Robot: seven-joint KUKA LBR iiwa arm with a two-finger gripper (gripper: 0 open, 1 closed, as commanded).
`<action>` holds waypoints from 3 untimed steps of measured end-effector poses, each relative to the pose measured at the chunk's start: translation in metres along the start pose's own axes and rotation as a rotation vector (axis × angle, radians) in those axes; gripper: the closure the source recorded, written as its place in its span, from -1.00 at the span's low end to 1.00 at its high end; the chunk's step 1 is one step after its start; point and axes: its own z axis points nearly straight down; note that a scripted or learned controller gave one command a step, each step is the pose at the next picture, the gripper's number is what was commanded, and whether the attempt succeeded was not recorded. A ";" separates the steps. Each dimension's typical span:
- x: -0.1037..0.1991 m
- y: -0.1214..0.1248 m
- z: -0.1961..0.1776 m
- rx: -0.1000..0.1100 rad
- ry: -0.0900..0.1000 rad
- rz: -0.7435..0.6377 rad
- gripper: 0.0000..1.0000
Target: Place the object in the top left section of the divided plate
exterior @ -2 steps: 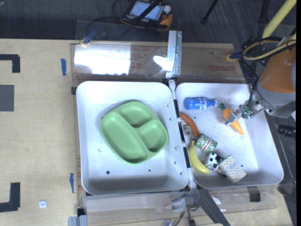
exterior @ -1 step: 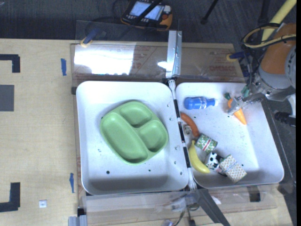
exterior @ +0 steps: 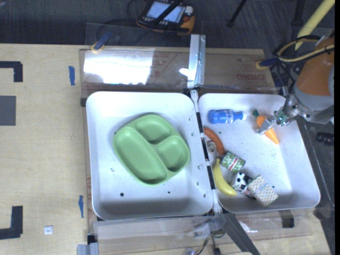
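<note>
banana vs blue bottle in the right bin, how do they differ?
The banana is yellow and curved; the blue bottle is straight with a white cap. The banana lies along the bin's left wall near the front, running front to back; the bottle lies crosswise near the back. The banana is crowded by small packages; the bottle lies apart. Both lie flat in the right bin, away from the gripper.

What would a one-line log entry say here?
hand: over right bin, at orange carrot | grasp: unclear | green divided plate: left bin, nothing placed
</note>
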 end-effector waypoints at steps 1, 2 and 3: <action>-0.008 0.018 0.001 0.009 0.011 -0.240 1.00; 0.013 0.012 -0.022 0.000 0.001 -0.148 1.00; -0.010 0.025 0.002 0.016 0.024 -0.213 1.00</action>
